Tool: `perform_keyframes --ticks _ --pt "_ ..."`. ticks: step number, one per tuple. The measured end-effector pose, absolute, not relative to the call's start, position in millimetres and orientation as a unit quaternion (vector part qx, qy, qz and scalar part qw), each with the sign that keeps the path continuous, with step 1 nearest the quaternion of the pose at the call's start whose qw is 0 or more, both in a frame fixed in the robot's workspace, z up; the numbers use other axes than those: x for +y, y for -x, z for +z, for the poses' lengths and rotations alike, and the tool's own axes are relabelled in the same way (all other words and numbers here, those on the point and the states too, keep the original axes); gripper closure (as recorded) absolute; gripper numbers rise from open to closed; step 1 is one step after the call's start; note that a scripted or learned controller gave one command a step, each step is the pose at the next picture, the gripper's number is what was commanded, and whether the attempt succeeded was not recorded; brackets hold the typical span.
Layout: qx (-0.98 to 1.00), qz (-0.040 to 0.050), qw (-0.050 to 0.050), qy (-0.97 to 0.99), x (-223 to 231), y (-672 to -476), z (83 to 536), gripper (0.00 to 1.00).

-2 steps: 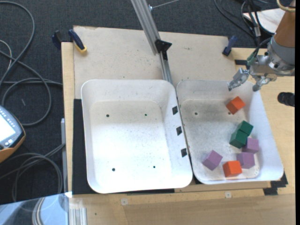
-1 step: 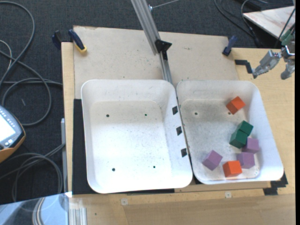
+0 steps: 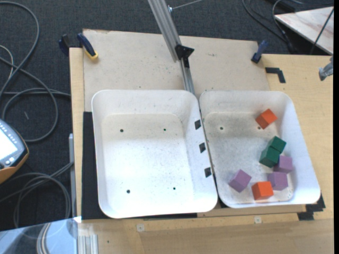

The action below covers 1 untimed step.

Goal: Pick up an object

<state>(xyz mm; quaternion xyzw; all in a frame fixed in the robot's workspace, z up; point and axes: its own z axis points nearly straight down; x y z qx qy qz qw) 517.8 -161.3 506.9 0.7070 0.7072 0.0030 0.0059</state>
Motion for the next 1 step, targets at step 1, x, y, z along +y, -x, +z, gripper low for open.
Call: perform_keyframes --ticks 1 --pt "0.71 0.0034 0.003 -0.705 -92.8 -482.9 543.3 0.0"
